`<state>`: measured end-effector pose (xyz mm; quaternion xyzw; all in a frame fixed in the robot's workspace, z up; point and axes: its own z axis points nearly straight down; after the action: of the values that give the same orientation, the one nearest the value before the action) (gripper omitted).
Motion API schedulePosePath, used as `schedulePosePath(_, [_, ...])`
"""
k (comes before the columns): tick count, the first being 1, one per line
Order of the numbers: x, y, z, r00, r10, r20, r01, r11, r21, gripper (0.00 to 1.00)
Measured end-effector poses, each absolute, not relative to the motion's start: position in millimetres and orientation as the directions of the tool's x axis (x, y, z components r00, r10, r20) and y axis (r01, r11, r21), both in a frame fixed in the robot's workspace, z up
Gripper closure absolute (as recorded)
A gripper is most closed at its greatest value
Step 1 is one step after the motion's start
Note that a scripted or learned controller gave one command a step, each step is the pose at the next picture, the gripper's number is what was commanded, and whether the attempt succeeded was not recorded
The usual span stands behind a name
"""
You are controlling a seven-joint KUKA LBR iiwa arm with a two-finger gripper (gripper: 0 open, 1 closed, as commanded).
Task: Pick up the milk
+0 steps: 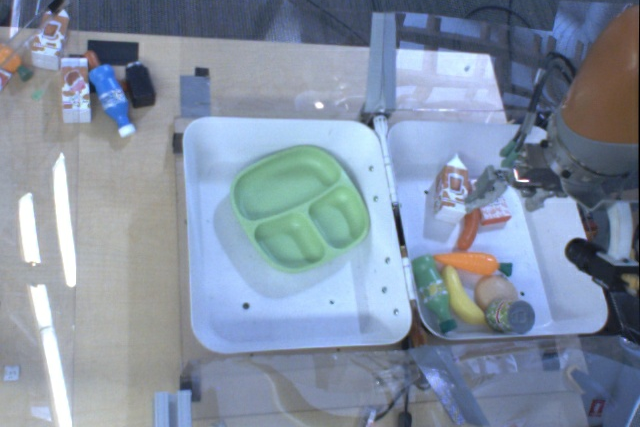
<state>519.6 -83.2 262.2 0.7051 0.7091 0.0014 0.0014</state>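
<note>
Milk carton (451, 190) stands just left of your gripper (490, 187), whose spread I cannot tell; light, stiff, smooth-sided, so pinch its flat walls below the gable

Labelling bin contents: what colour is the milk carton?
White with an orange-red label, milk carton, seen in the camera view.

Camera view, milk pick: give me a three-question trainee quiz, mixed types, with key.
1. True or false: the milk carton stands in the bin that holds the green tray.
2. Which lies nearest the can? A) banana B) blue bottle C) green tray
3. Fill in: the gripper sits just ____ of the milk carton in the picture.

Key: 1 false, it stands in the right bin; 2 A; 3 right.
</note>
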Motion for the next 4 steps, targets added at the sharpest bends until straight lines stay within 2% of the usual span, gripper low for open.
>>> schedulePosePath(1, [521.6,-82,274,-0.009,1.000,-0.001,1.000,0.009,0.010,1.00])
schedulePosePath(2, [523.5,-83,90,-0.007,1.000,-0.001,1.000,0.007,0.013,1.00])
schedulePosePath(3, [503.9,-78,186,0.061,0.998,0.000,0.998,-0.061,0.006,1.00])
schedulePosePath(4, [566.9,-101,90,0.082,0.997,0.000,0.997,-0.082,0.013,1.00])
